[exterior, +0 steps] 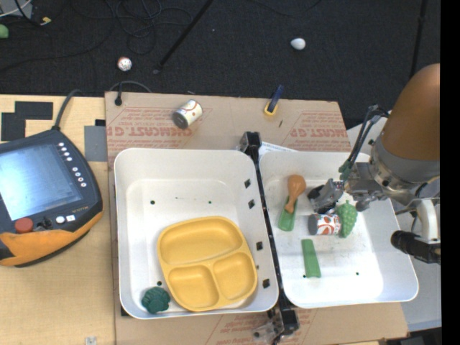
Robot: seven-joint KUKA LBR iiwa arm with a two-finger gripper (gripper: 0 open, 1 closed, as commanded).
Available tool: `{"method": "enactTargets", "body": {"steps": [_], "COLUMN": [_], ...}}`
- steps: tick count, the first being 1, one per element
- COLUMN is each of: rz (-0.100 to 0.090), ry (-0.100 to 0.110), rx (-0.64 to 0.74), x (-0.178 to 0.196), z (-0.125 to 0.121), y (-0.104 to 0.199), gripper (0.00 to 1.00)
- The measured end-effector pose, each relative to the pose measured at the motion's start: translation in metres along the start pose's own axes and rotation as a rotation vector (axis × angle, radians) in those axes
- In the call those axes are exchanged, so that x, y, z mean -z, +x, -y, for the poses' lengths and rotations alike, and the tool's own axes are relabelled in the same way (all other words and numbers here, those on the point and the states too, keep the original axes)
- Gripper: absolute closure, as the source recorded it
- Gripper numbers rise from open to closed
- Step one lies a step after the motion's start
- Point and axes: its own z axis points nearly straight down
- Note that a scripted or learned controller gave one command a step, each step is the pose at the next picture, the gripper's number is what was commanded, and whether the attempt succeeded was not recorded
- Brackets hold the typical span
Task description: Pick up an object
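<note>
The right bin holds several small things. A red and white can lies on its side near the middle, with a bumpy green toy touching its right end. My gripper hangs just above the can's far side, reaching in from the right; it is dark and seen end-on. To its left lies a brown-headed piece on a green stalk. A flat green bar rests nearer the front.
In the left bin a yellow divided plate lies with a dark green broccoli toy at its front left corner. A small can lies on the cardboard behind the bins. A control pendant sits at far left.
</note>
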Motion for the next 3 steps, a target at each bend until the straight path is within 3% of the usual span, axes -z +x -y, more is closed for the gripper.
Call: {"method": "enactTargets", "body": {"steps": [1, 2, 3], "rz": [0.001, 0.000, -0.001], "ry": [0.004, -0.001, -0.011], "rx": [-0.003, -0.012, 0.008], "x": [-0.174, -0.156, -0.061], "z": [0.033, 0.032, -0.004], "y": [-0.031, -0.034, 0.035], "gripper": [0.00, 1.00, 1.00]}}
